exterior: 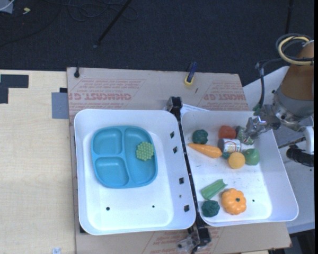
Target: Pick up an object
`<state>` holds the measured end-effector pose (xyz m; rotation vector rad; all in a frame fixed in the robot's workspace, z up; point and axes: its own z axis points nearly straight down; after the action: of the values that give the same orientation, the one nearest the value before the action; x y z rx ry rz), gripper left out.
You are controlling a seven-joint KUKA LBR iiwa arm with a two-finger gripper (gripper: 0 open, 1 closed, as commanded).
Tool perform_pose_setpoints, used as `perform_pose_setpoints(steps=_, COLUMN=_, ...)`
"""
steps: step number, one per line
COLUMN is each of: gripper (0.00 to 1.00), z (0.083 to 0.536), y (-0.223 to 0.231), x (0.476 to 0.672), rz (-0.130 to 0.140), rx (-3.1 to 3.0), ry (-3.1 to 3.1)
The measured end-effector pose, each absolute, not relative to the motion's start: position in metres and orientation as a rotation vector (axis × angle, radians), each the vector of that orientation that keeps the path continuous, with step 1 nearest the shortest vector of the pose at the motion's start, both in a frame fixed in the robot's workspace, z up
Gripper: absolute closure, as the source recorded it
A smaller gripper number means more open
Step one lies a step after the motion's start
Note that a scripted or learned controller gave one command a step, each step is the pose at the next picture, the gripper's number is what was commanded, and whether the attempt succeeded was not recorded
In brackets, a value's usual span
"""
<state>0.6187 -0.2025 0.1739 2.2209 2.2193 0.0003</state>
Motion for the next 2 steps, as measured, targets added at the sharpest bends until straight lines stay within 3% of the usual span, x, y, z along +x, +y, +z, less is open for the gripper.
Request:
perform_pose_setpoints(steps=1, gripper=1.0, z=0.227, y=-0.204, x=0.619, rz=0.003, rx=2.219, ry=2.219)
perform_pose_setpoints(steps=2, gripper=1.0, z=0.221, y=-0.151, x=0.591, rz=-0.002, rx=2.223, ry=2.228)
